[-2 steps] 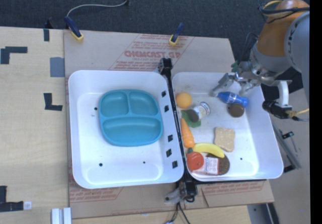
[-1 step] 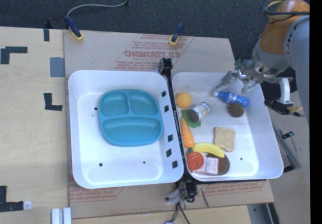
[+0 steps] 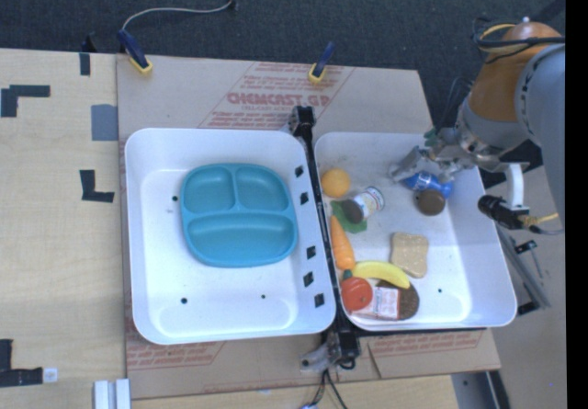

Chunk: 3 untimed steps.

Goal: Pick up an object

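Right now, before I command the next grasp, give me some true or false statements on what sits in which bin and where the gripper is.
1. The blue divided plate lies in the left bin. True.
2. The banana lies on the blue divided plate. False: it lies in the right bin, near that bin's front edge.
3. The gripper is over the right bin, by a blue object. True.
4. The carrot lies along the right bin's left wall. True.
5. The orange ball sits in the left bin. False: it sits in the right bin, near the divider.
6. The bread slice touches the orange ball. False: they lie well apart.
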### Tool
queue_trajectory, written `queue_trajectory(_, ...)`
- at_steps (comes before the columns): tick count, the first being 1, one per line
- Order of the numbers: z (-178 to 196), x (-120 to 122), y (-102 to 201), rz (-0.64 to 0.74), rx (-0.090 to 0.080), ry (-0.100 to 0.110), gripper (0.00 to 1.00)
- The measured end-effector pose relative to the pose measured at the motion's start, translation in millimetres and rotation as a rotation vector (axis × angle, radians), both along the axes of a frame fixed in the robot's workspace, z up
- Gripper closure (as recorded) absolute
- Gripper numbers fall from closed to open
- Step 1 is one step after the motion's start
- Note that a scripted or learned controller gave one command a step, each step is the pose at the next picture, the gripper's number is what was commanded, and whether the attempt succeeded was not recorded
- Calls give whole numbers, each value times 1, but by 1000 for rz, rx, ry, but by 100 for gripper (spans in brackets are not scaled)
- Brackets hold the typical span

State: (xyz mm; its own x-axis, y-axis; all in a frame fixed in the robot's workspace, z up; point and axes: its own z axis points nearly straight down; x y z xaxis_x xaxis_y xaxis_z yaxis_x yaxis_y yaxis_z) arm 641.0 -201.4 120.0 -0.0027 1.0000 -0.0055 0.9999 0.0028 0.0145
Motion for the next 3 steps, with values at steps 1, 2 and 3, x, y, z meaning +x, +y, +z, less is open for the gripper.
queue_trajectory(1, 8, -28, -22, -1, 4, 12, 0)
queue_trajectory(2, -33, -54, -11, -2, 3, 12, 0)
queue_trajectory(3, -33, -23, 48, 0, 5, 8, 0)
